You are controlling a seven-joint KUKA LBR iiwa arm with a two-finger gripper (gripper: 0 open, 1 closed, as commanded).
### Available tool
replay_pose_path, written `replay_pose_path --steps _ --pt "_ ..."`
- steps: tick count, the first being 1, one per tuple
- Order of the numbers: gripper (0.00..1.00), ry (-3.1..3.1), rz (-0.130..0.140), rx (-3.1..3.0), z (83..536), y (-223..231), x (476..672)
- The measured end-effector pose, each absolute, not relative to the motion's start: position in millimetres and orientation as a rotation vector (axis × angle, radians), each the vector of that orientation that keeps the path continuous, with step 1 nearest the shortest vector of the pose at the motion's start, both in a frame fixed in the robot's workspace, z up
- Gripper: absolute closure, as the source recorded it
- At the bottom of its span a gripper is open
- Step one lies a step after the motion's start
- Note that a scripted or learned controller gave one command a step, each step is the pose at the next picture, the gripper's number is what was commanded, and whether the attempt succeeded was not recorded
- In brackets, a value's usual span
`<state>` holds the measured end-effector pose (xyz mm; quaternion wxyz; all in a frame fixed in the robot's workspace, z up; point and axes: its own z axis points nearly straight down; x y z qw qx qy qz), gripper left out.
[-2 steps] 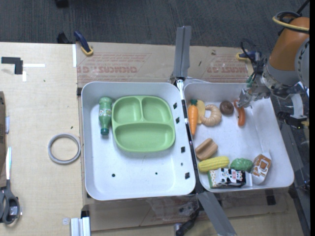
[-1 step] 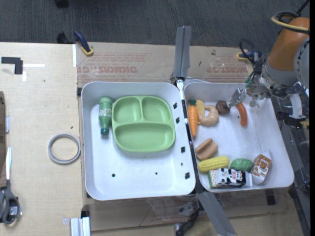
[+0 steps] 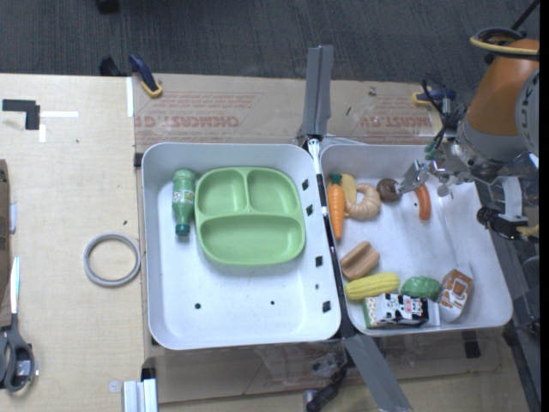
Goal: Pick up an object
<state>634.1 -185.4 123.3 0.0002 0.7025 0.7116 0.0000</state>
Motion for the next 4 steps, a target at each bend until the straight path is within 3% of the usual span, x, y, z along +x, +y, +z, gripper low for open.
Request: replay_pose_path --steps 1,2,3,4 --pt "0.00 2.474 -0.001 1.932 287.9 -163.7 655.9" --pt "0.00 2.416 -0.001 2.007 250.9 -185.9 655.6" --pt "0.00 2.285 -0.001 2.156 140.3 -188.5 647.0" --pt "0.00 2.283 0.013 2.128 104.5 -193.3 664.5"
